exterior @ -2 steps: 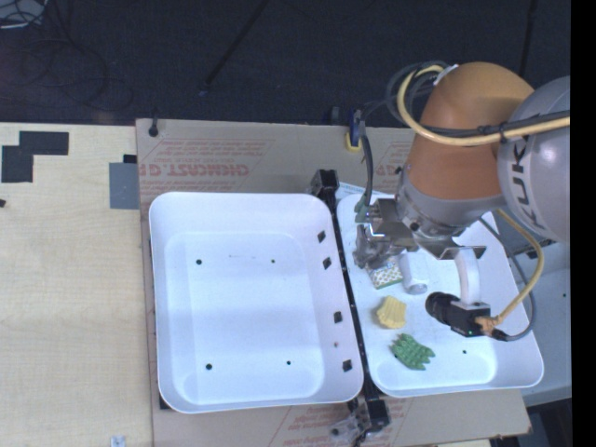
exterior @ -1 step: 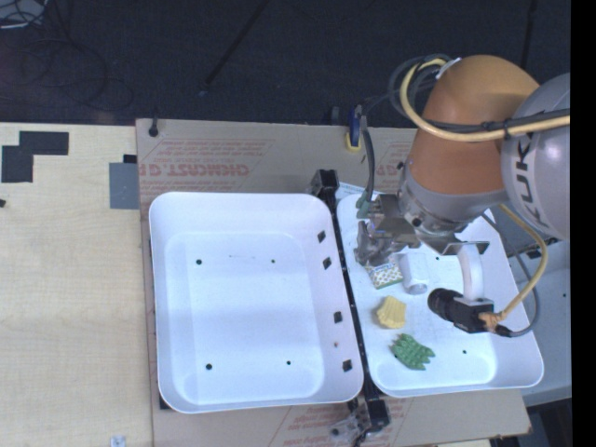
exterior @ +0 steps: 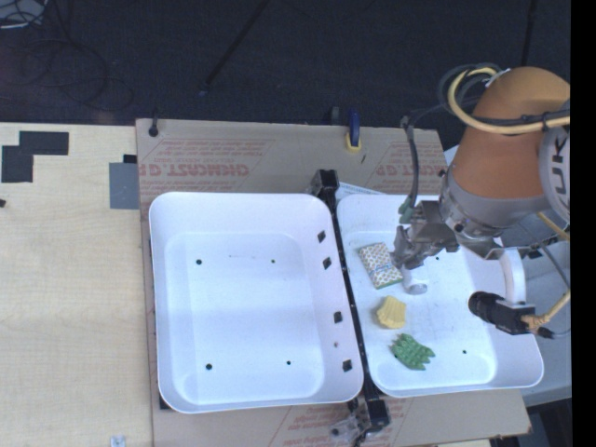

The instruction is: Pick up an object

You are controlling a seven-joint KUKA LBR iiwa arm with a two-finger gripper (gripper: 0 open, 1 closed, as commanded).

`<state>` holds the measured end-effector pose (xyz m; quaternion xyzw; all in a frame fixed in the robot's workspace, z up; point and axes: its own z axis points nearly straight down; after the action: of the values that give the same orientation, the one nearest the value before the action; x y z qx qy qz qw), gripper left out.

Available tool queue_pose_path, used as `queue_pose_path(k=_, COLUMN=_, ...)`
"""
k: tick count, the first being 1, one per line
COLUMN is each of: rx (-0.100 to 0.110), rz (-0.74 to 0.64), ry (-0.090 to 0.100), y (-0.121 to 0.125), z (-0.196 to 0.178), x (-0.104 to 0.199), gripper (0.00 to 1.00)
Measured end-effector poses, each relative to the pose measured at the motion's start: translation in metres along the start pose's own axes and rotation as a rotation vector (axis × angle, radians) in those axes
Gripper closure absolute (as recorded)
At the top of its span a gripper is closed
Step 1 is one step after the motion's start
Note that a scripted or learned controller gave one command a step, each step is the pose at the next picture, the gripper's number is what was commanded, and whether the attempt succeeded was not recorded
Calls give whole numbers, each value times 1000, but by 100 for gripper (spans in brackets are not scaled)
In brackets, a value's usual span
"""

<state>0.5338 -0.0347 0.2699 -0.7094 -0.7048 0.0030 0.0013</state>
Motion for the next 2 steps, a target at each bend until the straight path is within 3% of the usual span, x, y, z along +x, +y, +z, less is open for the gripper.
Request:
queue_pose_path(k=1, rx=3, rz=2, ry=2, y=-61, z=27, x=-63, gripper=100)
queue_pose_path(k=2, rx=-13, rz=-13, ry=2, y=44, z=-14, x=-18, gripper=100)
